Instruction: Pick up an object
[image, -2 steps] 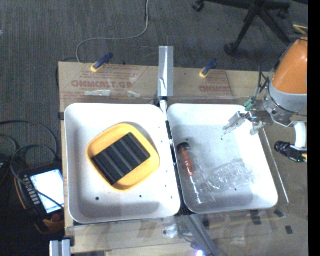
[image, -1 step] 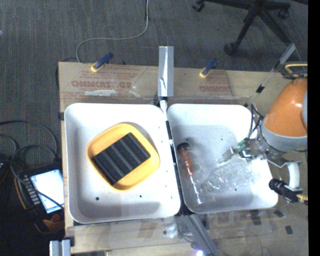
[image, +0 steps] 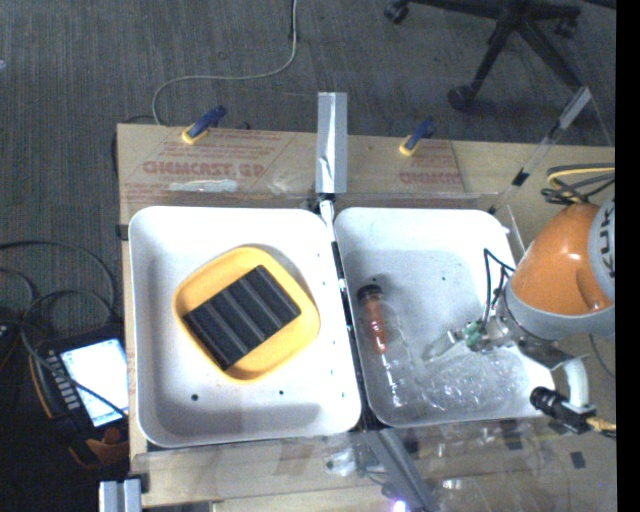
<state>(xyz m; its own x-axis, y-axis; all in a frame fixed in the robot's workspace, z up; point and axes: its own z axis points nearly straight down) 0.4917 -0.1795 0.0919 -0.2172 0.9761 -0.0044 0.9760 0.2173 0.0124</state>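
Observation:
A yellow dish-shaped object (image: 205, 283) with a black ribbed pad (image: 243, 314) on top lies in the middle of the left bin (image: 150, 400). In the right bin (image: 420, 235) a clear plastic bottle (image: 378, 325) with a reddish neck lies along the left wall. A patch of crumpled clear plastic (image: 455, 380) spreads over the bin's near right floor. My gripper (image: 466, 337) reaches down into the right bin from the right, just above the crumpled plastic and to the right of the bottle. The orange band (image: 560, 262) of the arm hides the bin's right wall.
A metal bar (image: 331, 140) stands upright behind the seam between the bins. Two clamps (image: 203, 124) (image: 417, 136) hold the cardboard backing (image: 230, 165). A black fitting (image: 548, 401) on the arm sits by the right bin's near right corner.

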